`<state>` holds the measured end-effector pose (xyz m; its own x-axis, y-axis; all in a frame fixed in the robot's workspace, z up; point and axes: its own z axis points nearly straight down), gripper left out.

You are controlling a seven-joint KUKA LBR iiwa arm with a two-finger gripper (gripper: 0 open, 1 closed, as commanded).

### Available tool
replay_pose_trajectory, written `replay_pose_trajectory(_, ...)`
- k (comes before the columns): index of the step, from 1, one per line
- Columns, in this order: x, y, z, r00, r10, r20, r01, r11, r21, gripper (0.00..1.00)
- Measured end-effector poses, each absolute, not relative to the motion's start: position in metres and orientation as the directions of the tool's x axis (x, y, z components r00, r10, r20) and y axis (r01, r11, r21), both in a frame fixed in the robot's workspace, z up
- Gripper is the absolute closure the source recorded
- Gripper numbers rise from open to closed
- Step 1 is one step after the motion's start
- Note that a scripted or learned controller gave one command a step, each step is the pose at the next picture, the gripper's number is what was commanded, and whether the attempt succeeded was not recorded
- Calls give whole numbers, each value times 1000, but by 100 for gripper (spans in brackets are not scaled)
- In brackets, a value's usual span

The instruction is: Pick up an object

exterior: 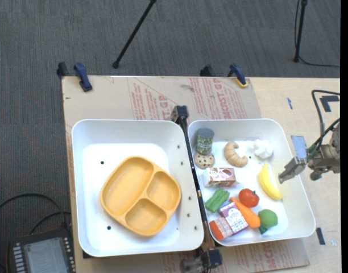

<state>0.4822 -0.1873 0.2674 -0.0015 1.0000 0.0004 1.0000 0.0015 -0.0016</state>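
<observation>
Two white bins are sitting side by side on the bench. The left bin is holding a yellow divided plate. The right bin is carrying the toy food: a banana by the right wall, a tomato, a carrot, a green lime, a croissant, a small carton and a green-labelled can. The end effector is hovering at the right bin's right rim, just beside the banana, nothing between its tips; whether they are spread or pressed together, cannot tell.
</observation>
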Motion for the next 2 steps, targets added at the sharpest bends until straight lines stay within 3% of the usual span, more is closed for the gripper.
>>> replay_pose_trajectory(1,548,-174,198,-2,1000,2,1000,2,-4,0)
replay_pose_trajectory(2,556,-206,86,-2,1000,6,1000,2,-5,0)
